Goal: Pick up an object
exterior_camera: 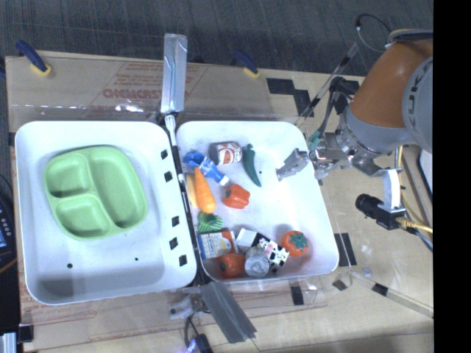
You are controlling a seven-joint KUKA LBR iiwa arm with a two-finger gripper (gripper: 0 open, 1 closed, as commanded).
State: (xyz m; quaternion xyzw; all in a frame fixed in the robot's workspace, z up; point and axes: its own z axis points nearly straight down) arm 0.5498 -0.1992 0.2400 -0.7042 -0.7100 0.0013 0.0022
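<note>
Over the right bin [315,197], the gripper [292,165] hovering beside a green pepper [252,165], finger spread impossible to tell, nothing visibly held.

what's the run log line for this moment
gripper over right bin, upper right | holding: nothing seen | nearest: green pepper | green tray in left bin

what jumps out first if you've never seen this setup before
The pale green divided plate lying alone in the left bin catches the eye first. Next comes the bright clutter of toy food in the right bin, such as the carrot and the red pepper. The gripper hangs over that bin's right side.
</note>
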